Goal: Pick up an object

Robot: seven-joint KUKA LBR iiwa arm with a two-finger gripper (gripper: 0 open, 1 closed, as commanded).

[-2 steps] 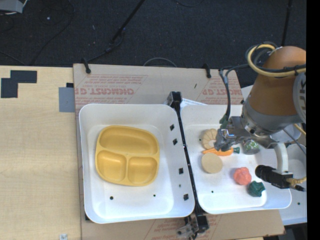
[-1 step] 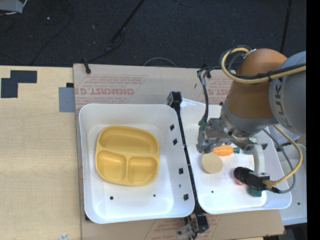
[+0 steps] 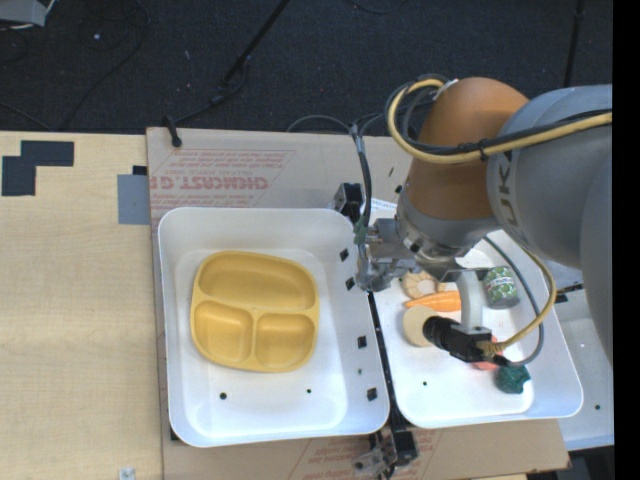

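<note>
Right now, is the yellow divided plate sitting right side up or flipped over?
Right side up: the yellow plate lies flat in the left bin, its three compartments open upward and empty.

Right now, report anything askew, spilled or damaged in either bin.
Nothing stands out. The yellow divided plate lies flat in the left bin. The small items sit loosely clustered in the right bin beneath the arm, none spilled outside.

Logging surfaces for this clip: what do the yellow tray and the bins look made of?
Yellow tray: probably molded plastic, matte, with three rounded compartments pressed in.
Left bin and right bin: likely smooth white plastic, slightly glossy, with rounded corners and soft glare.
</note>
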